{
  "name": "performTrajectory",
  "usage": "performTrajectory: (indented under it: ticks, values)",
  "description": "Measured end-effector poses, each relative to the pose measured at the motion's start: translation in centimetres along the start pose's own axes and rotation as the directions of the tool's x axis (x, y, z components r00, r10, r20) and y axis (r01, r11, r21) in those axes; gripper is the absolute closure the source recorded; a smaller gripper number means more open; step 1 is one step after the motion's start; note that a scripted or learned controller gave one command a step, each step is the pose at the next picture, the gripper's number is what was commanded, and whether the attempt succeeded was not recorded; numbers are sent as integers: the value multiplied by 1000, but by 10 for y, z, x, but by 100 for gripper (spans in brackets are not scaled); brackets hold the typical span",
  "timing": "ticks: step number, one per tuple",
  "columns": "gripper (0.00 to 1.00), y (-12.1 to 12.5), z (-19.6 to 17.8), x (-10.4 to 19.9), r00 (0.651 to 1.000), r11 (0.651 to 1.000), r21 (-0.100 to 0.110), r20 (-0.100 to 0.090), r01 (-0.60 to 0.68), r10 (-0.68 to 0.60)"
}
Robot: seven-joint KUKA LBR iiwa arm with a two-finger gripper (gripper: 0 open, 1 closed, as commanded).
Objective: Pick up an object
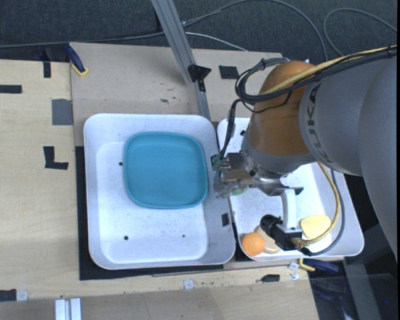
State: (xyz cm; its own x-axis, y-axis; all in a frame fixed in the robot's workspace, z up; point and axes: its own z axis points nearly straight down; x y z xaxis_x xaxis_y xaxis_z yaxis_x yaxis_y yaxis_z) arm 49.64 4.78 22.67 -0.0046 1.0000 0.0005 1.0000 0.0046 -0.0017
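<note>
Tool [228, 179] sits low over the wall shared by the two bins, at the left edge of the right bin [352, 247]. The wrist covers it from above, so whether it is wide or narrow cannot be told. Nothing is seen held. A speck of green shows just beneath it, too small to name.

Candidates for the pick:
- Blue plate [165, 170] lies flat in the left bin [93, 179], toward the far side, with its right edge near the tool.
- Orange ball [253, 244] sits in the near left corner of the right bin, close to the near wall.
- Pale yellow piece [315, 226] lies right of the ball and apart from it.

The arm hides much of the right bin's far half.

Judgement: the step in hand looks like settling for a grasp beside the divider. The task reads as early, since nothing is up off a bin floor.

To do it well, the tool likely needs to stay clear of the shared wall, since a closure that catches the rim would grip bin rather than object. A flat plate offers little to pinch except its edge. The ball seems the easier target, though it may roll into the corner if nudged off-centre. A straight descent, centred, then a slow lift clear of the counter [27, 199] would suit.
</note>
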Motion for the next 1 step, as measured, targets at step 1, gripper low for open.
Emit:
performTrajectory:
  ticks: [1]
  values:
    - [100,10,6,48,1000,1000,0,0,0,0]
